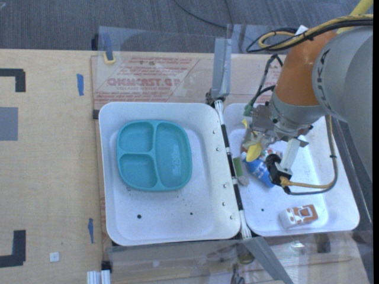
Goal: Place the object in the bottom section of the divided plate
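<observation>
The teal divided plate lies in the left white bin, with one long section on its right and two smaller ones on its left. My gripper hangs low over the upper left part of the right bin, under the orange wrist band. Directly below it sits a small pile: a yellow object, a blue object and a thin green piece by the bin's left wall. Whether anything is gripped is hidden by the wrist.
A white and orange object rests near the front of the right bin. A yellow cable loops from the wrist over that bin. The raised rim separates the two bins. A printed cardboard sheet lies behind the left bin.
</observation>
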